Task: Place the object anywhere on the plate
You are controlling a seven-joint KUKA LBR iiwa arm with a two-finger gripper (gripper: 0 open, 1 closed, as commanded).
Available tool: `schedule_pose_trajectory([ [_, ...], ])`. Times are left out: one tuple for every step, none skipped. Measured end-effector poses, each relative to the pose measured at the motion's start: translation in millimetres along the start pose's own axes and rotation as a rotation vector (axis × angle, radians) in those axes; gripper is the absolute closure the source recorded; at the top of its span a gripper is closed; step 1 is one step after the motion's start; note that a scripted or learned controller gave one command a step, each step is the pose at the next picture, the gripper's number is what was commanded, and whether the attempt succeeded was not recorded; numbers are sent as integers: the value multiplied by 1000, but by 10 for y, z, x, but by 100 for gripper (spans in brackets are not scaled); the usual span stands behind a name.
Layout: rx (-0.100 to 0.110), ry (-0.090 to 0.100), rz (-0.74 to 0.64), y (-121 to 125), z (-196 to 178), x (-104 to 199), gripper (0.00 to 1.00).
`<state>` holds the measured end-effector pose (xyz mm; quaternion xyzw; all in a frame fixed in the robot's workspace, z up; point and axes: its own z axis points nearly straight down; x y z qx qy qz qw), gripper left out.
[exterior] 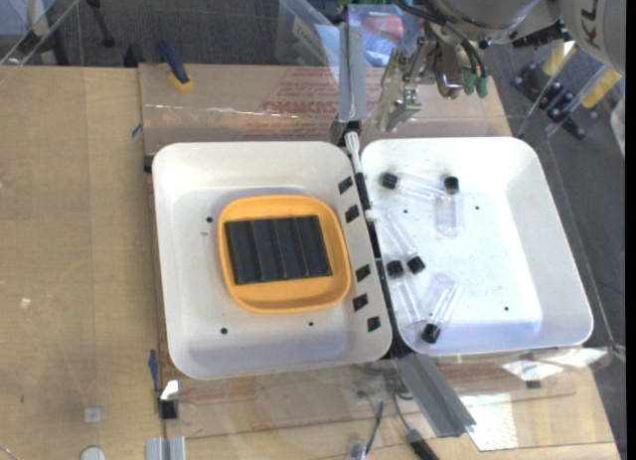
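Jaws: state unclear on gripper (402, 100), above bins' far edge
Plate (284, 251): orange, left bin (189, 329)
Vials (449, 205): clear, black-capped, right bin (537, 249)

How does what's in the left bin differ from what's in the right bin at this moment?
The left bin holds one yellow plate with a dark ribbed insert; the right bin holds several clear vials with black caps, scattered. The plate is opaque and wide; the vials are see-through and slim. Both bins are shallow and white.
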<state>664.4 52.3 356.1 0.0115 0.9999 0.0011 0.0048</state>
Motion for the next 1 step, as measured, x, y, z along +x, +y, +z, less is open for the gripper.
schedule_pose_trajectory([
  [1,0,-97,-375,-816,-38,100],
])
